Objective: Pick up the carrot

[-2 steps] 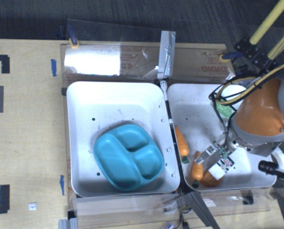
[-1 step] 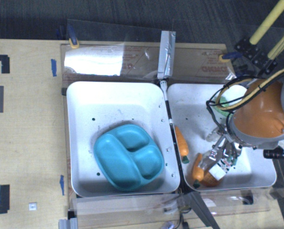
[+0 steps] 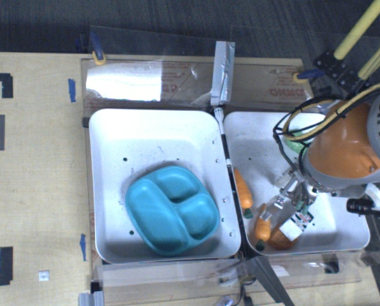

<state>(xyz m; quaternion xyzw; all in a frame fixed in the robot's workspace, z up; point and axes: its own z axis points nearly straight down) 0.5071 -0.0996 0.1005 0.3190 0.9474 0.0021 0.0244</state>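
Note:
The carrot (image 3: 242,189) is a long orange piece lying along the left wall of the right bin (image 3: 254,139), pointing away from me. My gripper (image 3: 280,210) is low in the front of that bin, just to the right of the carrot's near end and apart from it. Its tip is close above a small orange item (image 3: 263,229). The grey arm with its orange band (image 3: 343,148) reaches in from the right and covers the bin's right half.
A blue divided plate (image 3: 172,208) lies in the left bin (image 3: 113,139). A brownish orange item (image 3: 281,239) sits by the right bin's front wall. Something green (image 3: 294,147) peeks out under the cables behind the arm.

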